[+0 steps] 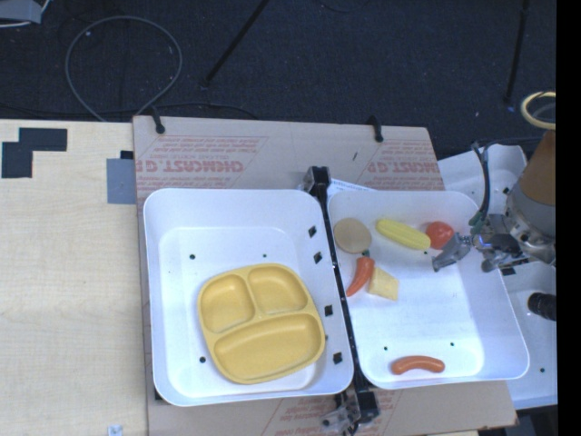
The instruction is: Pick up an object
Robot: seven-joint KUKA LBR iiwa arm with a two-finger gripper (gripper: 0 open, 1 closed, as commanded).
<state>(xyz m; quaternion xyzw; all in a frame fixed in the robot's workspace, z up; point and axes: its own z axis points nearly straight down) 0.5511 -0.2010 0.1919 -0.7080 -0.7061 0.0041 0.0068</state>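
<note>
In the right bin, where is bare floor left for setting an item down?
In the right bin, the bare floor lies mid-bin, between the cheese wedge and the sausage. The far end is crowded: cookie, chili, corn, tomato, with the gripper alongside.

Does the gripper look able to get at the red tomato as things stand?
Probably yes: the gripper sits just right of the red tomato, nothing between them; the corn lies on the tomato's far side.
</note>
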